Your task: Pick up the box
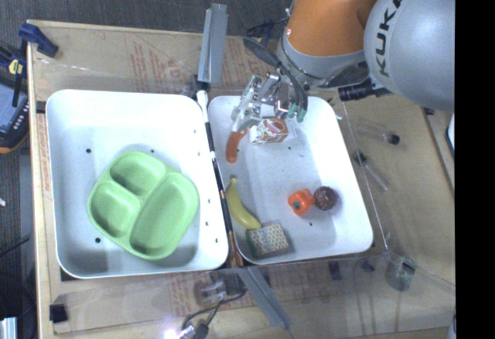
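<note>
A small red-and-white box [271,131] lies tilted near the back of the right bin [352,198]. My gripper [267,107] hangs directly over it, its metal parts touching or almost touching the box's top edge. The grey arm with its orange band reaches in from the upper right. A second, flat patterned green-and-tan box [268,239] rests at the right bin's front edge, far from the gripper.
An orange stick-shaped item [232,145] lies just left of the red-and-white box. A banana [241,210], an orange object [300,202] and a dark round object [326,197] share the right bin. The left bin [69,121] holds a green divided plate [143,204].
</note>
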`<state>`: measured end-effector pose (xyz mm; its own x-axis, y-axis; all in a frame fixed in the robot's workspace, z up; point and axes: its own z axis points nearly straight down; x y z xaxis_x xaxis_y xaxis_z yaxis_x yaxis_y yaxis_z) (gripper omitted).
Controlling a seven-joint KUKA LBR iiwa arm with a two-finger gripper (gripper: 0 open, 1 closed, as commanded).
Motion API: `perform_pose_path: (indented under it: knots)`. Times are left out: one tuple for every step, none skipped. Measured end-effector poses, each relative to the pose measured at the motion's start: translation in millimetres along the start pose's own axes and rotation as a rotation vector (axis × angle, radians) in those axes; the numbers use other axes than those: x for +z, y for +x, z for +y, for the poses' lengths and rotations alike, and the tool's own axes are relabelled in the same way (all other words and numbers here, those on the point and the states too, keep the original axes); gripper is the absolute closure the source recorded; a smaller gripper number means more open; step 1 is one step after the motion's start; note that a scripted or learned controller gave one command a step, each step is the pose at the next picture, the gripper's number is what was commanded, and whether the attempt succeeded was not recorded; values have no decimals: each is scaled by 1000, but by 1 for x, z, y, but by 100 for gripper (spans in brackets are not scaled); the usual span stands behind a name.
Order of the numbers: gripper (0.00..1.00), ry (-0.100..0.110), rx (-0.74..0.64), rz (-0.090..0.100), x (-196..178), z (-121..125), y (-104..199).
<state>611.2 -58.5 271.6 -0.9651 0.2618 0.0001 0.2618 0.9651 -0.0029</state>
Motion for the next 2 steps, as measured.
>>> perform_pose_path:
  knots:
    - [100,-3,-247,-6,-56,27,38]
    - [100,-2,-820,-2,-61,32,70]
